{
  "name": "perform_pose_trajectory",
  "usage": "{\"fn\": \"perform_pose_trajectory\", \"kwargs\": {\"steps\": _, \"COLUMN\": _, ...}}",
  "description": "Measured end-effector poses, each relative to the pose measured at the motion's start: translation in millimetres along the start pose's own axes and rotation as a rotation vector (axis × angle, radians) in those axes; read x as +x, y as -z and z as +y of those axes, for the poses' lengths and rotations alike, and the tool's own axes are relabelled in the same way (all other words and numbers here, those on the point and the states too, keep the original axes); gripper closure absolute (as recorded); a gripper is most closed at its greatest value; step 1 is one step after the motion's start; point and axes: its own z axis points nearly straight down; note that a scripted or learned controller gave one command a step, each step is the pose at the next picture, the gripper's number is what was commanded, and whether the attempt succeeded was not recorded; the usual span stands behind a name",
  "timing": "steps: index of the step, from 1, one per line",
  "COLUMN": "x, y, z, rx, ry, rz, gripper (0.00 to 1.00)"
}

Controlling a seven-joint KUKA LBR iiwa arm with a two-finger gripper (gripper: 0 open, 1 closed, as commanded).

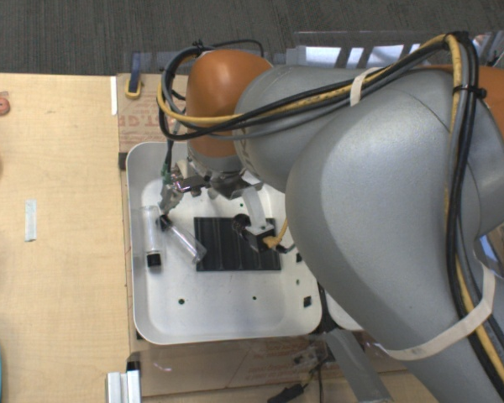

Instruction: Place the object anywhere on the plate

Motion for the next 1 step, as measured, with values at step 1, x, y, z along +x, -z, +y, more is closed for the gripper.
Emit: {"fn": "perform_pose_trajectory", "kwargs": {"steps": 1, "x": -6.7, "y": 0.1, "z": 8.3, "rx": -0.001, "ry": -0.380, "rz": -0.001, "gripper": 0.00}}
